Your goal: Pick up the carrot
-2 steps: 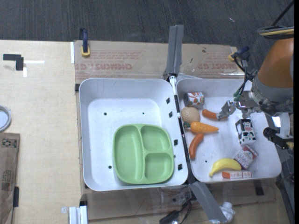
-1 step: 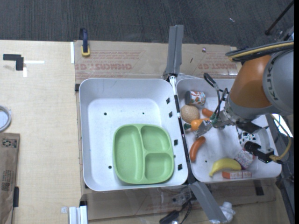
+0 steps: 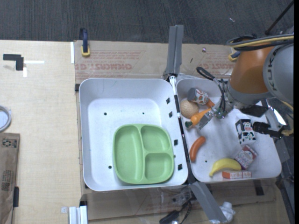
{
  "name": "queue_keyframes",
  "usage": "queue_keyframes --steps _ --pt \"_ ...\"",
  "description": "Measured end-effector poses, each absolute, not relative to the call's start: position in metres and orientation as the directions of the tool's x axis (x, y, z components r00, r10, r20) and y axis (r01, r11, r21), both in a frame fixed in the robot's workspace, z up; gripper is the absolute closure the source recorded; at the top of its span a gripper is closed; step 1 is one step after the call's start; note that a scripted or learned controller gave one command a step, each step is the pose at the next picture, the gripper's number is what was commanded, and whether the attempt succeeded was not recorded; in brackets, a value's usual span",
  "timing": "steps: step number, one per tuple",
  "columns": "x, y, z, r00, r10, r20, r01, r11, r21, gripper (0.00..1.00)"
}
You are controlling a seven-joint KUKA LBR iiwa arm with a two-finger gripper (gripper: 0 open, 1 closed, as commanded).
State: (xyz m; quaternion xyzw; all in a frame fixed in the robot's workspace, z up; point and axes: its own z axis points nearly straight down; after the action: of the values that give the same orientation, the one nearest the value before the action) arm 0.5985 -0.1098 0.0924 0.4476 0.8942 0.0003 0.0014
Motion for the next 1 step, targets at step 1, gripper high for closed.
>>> queue_keyframes --steps 1 --pt "0.6429 -0.1115 0.0920 -0.758 0.653 0.004 0.653 0.758 -0.003 0.00"
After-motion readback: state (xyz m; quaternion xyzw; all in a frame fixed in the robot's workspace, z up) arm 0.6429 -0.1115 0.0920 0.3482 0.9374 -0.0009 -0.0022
